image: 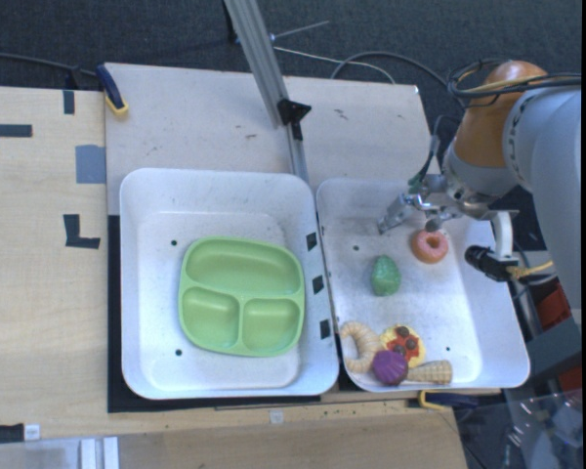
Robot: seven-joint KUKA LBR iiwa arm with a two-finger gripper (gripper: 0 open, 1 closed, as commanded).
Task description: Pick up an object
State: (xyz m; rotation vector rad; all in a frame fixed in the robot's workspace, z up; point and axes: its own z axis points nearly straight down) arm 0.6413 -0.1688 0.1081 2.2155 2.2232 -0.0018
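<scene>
My gripper point(408, 224) hovers over the upper part of the right bin point(488, 350), open, with nothing between its fingers. One fingertip point(383, 225) points down-left, while the other sits just above a pink-orange donut point(431, 248). A green rounded toy point(386, 277) lies below the gripper, near the bin's middle. At the bin's front edge is a cluster of toy food: a tan croissant point(358, 340), a pizza slice point(403, 342), a purple fruit point(389, 367) and a cone point(432, 371).
The left bin point(146, 262) holds a green divided plate point(242, 296). A slanted metal pole point(264, 57) crosses the bench behind the bins. Cables lie on the floor at the back.
</scene>
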